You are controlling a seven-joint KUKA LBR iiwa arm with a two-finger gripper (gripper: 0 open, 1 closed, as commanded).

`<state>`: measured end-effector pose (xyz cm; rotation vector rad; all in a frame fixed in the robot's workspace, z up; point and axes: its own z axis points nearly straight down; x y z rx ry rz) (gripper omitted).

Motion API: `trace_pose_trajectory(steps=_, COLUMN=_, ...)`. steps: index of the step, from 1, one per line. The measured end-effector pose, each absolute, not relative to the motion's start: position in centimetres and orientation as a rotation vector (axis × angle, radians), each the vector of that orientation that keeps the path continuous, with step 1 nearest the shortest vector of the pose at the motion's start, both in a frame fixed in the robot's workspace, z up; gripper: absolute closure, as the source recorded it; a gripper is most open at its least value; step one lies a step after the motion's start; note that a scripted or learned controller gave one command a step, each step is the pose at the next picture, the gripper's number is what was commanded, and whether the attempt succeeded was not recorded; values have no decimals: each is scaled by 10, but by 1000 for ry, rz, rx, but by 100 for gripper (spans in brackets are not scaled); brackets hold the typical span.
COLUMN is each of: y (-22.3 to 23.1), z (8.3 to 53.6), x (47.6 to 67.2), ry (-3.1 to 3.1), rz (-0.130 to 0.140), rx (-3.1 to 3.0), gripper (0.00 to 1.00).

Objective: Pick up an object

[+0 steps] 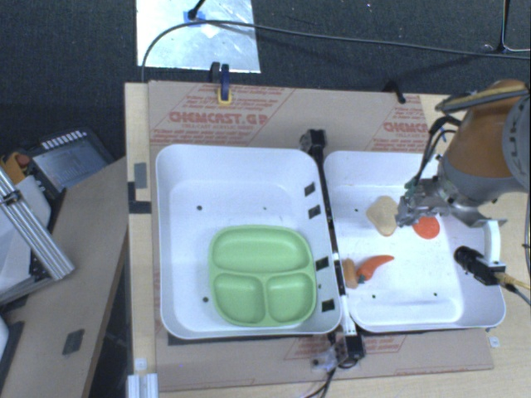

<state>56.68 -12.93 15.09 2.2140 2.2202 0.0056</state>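
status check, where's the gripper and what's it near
Gripper low in right bin, between beige piece and red-orange disc; grasp unconfirmed. Orange carrot-like piece lies apart, nearer the divider. Green divided plate in left bin.

Beige lump point(382, 215), red disc point(427, 227), orange carrot point(371, 266) (right bin).

A dark carpeted floor point(66, 48) surrounds the bench. A shiny metal sheet point(199, 23) lies on it at the top, crossed by a black cable point(348, 40). A tan side table point(75, 255) stands left, bearing an aluminium rail point(29, 222).
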Motion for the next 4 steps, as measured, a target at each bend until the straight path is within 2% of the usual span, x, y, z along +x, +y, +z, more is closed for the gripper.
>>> trace_pose_trajectory(steps=2, y=-129, z=249, x=571, ry=2222, rz=6, rx=2213, gripper=100)
trace_pose_trajectory(steps=3, y=-71, z=254, x=567, ry=2232, rz=5, rx=2211, gripper=100)
trace_pose_trajectory(steps=4, y=-18, z=258, x=572, ry=2233, rz=5, rx=2210, gripper=100)
